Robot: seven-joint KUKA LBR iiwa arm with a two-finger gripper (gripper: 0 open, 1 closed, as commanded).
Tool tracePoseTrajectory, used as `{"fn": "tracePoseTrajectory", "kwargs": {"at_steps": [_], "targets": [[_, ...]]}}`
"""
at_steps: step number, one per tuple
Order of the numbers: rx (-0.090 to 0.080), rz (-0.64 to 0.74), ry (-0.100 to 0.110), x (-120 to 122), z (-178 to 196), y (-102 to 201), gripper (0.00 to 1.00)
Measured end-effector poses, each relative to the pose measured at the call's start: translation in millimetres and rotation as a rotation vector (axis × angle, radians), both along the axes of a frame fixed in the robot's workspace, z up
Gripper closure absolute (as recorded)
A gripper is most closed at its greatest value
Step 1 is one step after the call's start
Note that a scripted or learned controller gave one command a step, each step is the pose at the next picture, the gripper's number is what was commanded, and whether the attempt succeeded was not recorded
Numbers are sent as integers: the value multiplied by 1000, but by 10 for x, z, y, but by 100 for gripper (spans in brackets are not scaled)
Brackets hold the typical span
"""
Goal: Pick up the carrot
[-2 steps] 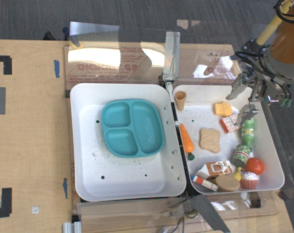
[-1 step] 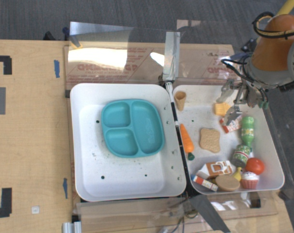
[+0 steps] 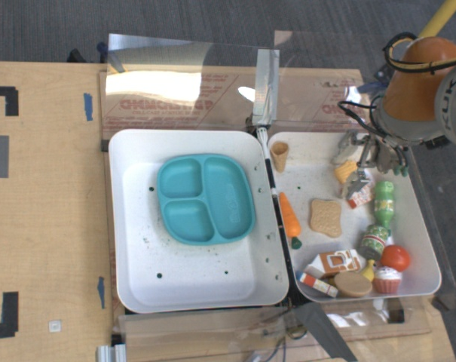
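The carrot (image 3: 289, 216) lies against the left wall of the right bin (image 3: 422, 225), well apart from the gripper (image 3: 372, 159), whose grip I cannot tell, so it should cross left, then descend astride the carrot's middle.

Two white bins (image 3: 130, 202); one teal plate (image 3: 206, 198); one carrot (image 3: 289, 217).
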State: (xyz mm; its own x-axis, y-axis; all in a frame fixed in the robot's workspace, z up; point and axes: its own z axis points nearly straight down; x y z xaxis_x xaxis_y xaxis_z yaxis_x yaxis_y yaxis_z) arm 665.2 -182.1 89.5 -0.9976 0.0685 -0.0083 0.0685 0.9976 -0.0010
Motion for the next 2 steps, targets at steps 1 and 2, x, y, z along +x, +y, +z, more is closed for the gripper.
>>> {"fn": "tracePoseTrajectory", "kwargs": {"at_steps": [1,2], "targets": [[4,-124,4,-12,-8,28,0],[1,-122,-9,24,129,32,100]]}}
